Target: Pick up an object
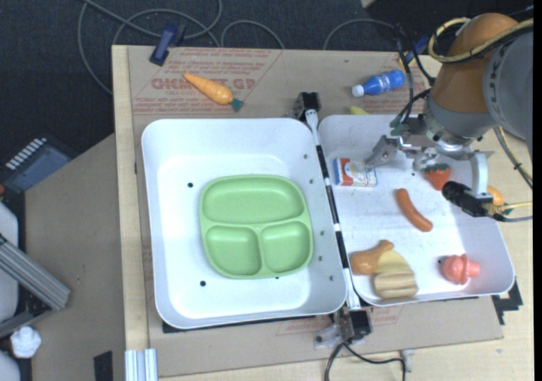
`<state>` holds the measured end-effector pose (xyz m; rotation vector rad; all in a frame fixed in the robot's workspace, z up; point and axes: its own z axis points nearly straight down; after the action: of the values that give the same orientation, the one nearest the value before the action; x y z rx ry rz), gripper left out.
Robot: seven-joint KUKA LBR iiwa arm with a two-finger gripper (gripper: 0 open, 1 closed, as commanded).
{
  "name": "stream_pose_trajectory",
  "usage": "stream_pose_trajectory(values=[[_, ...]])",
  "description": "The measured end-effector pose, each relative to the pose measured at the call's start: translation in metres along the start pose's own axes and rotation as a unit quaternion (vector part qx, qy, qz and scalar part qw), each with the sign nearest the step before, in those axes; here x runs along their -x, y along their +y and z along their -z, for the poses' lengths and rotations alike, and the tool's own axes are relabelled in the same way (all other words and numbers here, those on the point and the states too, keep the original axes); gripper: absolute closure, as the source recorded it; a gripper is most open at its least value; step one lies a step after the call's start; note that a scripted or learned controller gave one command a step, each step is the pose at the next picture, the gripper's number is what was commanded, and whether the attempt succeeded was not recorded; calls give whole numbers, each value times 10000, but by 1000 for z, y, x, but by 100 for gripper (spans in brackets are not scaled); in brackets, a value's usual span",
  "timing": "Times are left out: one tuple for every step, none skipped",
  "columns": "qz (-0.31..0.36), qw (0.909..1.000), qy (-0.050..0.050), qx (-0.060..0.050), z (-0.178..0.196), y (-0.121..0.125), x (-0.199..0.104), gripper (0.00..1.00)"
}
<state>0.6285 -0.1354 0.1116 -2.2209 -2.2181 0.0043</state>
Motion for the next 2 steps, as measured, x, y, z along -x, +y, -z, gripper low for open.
stream_pose_trajectory(values=[[5, 10000, 1, 5, -27, -28, 46, 0], [3, 10000, 5, 11, -27, -55, 31, 0]])
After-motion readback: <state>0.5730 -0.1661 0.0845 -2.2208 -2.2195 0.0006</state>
